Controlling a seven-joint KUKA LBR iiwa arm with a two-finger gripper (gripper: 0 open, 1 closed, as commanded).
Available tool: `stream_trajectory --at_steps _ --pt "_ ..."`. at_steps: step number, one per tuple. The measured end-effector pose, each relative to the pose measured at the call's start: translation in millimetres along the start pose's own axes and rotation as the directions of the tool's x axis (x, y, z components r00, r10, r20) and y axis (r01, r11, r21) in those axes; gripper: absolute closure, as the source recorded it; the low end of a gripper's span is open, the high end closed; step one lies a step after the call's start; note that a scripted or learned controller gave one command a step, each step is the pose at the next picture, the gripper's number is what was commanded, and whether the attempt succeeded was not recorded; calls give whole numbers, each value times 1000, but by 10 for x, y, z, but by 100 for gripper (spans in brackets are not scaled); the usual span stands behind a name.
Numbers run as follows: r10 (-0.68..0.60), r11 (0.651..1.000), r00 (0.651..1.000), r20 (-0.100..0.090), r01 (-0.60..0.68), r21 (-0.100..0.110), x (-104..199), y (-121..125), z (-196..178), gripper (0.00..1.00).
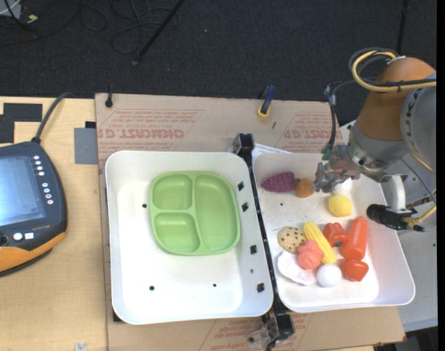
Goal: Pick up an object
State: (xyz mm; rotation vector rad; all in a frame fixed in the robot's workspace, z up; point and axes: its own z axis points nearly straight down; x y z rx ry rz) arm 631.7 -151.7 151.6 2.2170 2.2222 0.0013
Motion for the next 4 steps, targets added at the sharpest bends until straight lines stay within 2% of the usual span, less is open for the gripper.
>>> stream_trajectory --at_steps 2,3,4 --pt "3 1000 1000 -1 -3 0 10 -1 -784 100" --pt "0 1000 1000 -4 0 8 452 -294 -666 100" --pt "0 1000 1000 -3 0 8 803 -638 -767 100"
